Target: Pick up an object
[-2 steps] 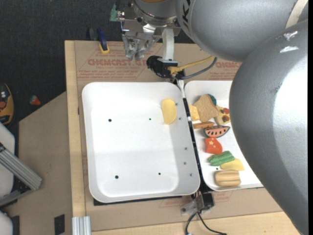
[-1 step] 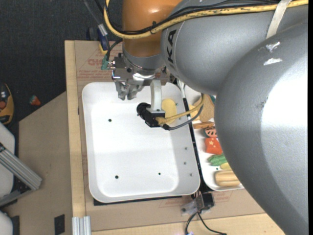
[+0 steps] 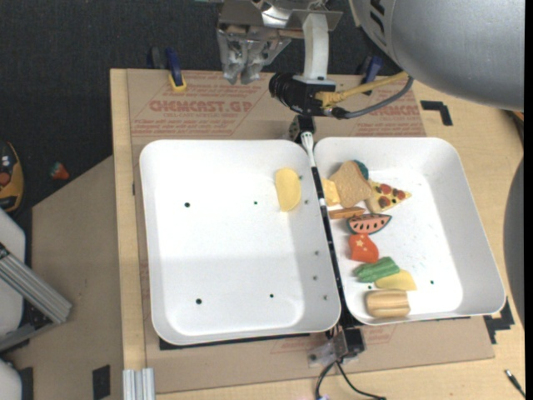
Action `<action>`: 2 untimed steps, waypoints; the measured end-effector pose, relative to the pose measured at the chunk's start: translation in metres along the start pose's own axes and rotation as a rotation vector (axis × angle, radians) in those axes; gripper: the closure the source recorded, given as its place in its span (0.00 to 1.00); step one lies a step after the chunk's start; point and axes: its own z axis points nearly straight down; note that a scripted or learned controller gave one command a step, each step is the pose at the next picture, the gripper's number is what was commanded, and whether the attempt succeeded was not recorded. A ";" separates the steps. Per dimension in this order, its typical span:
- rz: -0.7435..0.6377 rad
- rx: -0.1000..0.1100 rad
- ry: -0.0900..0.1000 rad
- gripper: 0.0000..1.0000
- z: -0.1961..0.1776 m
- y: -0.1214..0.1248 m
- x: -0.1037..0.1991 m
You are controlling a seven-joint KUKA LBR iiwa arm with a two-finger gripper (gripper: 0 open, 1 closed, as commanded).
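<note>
1. The gripper (image 3: 242, 63) hangs above the bench beyond the left bin (image 3: 166, 223); I cannot tell its state.
2. A yellow banana piece (image 3: 288, 189) lies by that bin's right wall, long axis pointing toward the gripper.

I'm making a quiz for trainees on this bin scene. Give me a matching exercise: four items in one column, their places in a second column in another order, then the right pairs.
Items:
1. pale yellow piece
2. watermelon slice
3. bread roll
4. pincer

Places:
A. near corner of the right bin, closest to the camera
B. above the brown board, beyond both bins
C. left bin, by the divider
D. middle of the right bin's pile, just above the red piece

Pairs: 1-C, 2-D, 3-A, 4-B
</note>
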 end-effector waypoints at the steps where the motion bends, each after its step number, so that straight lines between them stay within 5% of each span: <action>1: -0.001 0.035 -0.011 1.00 0.104 -0.076 0.000; 2: 0.000 -0.001 -0.001 1.00 -0.105 -0.015 0.000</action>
